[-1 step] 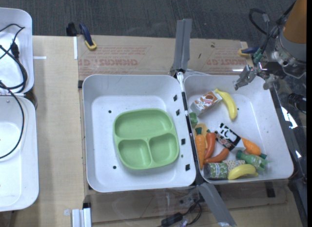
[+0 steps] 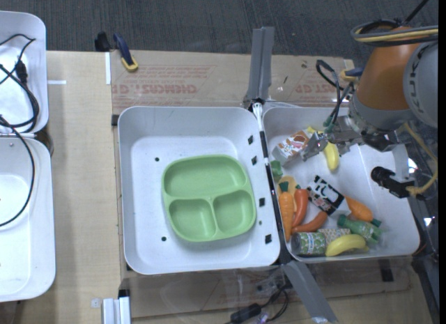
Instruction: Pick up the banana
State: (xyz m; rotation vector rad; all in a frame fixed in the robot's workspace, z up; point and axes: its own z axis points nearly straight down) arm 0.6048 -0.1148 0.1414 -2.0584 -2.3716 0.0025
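Yellow and short, the banana (image 2: 332, 156) sits between the fingers of my hand (image 2: 329, 150), which I see closed on it. Mirrored counter (image 2: 160, 79) lettering reads "CHEMC".

Arm (image 2: 401, 72) cut off at right

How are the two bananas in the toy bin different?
The banana near the gripper stands nearly upright in the picture; the banana by the front wall lies sideways. The first sits apart from most toys; the second touches a green can. Both are yellow, in the right bin.
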